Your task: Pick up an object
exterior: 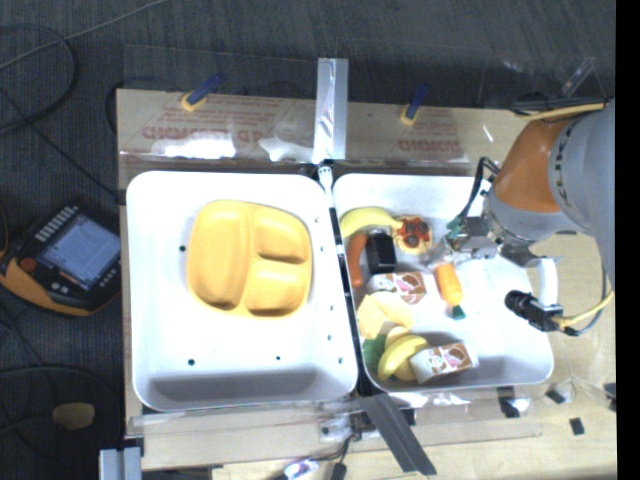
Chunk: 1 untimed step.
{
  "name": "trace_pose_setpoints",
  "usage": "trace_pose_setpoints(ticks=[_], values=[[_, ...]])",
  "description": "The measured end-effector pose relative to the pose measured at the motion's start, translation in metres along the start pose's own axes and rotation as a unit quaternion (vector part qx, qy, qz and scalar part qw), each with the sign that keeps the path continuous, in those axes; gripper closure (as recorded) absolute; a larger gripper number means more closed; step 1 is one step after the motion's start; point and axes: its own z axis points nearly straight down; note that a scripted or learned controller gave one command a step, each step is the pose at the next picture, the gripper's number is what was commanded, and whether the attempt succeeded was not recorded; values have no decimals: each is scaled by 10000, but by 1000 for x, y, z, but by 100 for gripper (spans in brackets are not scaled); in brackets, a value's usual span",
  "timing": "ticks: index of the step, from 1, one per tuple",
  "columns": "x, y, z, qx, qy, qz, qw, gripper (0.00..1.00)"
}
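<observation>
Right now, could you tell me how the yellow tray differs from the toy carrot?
The yellow tray lies alone in the left bin; the toy carrot lies in the right bin among other toy foods. The tray is far larger and has three compartments; the carrot is a small orange stick with a green tip. The carrot lies close below the gripper; the tray is far from it. Both lie flat.

Two shallow white plastic bins [160, 368], smooth, faint sheen. Yellow divided plastic tray [248, 258], smooth, semi-gloss. Dark grey carpet floor [300, 18], rough weave; clear crinkled plastic film [230, 128], glossy.
</observation>
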Motion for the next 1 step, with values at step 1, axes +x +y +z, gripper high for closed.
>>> trace_pose_setpoints(ticks=[1], values=[[5,-19,5,-46,-5,-25,10000,100]])
